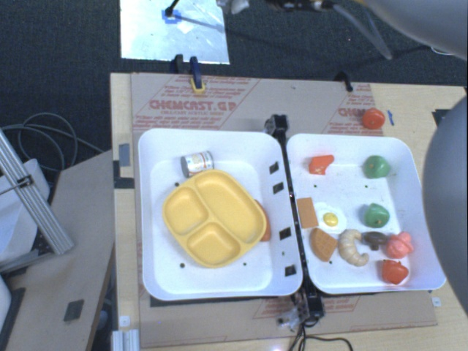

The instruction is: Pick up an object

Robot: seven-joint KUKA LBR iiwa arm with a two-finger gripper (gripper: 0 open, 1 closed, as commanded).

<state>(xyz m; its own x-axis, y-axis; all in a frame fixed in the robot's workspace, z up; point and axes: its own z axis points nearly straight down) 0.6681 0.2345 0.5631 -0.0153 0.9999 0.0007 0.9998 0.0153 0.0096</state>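
No object lifted yet; pick judged not begun. Candidates lie in right white bin (420,168): green rounded toy (376,167), second green toy (376,215), fried-egg toy (330,219), tan croissant toy (353,247), red toys. Left white bin (153,196) holds yellow compartment tray (213,216), small silver can (197,163) just behind it.

Isolated target to be preferred: upper green toy, well apart from neighbours. Crowded cluster near croissant best avoided. Descent to be made vertical, centred.

Gripper state cannot be told; blurred metal part at top edge; nothing seen held.

Glossy yellow plastic tray (212,218); shiny metal can (197,163).
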